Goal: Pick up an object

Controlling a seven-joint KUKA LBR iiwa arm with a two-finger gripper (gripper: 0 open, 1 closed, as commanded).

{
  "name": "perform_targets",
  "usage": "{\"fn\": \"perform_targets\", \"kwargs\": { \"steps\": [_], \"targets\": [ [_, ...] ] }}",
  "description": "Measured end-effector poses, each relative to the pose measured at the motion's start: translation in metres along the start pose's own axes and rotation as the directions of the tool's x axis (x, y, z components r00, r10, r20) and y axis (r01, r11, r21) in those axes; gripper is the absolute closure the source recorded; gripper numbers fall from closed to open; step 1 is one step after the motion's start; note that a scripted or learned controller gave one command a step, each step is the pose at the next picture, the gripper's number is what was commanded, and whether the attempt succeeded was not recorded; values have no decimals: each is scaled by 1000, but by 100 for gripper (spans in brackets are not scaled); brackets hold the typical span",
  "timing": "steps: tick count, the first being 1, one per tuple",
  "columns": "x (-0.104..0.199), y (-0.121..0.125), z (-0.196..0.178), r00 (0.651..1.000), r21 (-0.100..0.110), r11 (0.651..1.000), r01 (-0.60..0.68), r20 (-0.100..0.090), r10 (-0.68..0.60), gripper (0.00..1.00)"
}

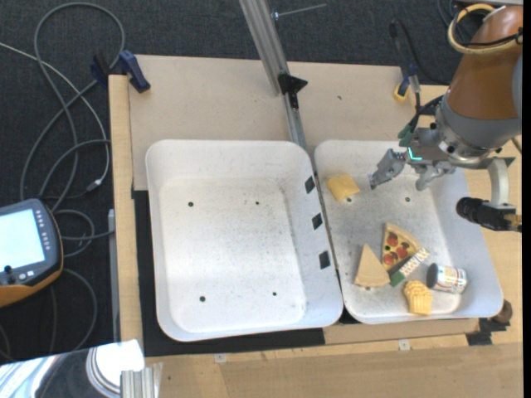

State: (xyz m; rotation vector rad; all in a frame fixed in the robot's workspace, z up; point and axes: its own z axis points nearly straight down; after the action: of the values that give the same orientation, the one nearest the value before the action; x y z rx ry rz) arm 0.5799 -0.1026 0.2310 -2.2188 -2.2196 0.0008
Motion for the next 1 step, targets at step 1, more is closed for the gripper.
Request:
{"fn": "perform_targets", "kwargs": {
  "steps": [1],
  "targets": [
    [-2,9,56,1000,6,1000,-1,0,1,0]
  ]
}}
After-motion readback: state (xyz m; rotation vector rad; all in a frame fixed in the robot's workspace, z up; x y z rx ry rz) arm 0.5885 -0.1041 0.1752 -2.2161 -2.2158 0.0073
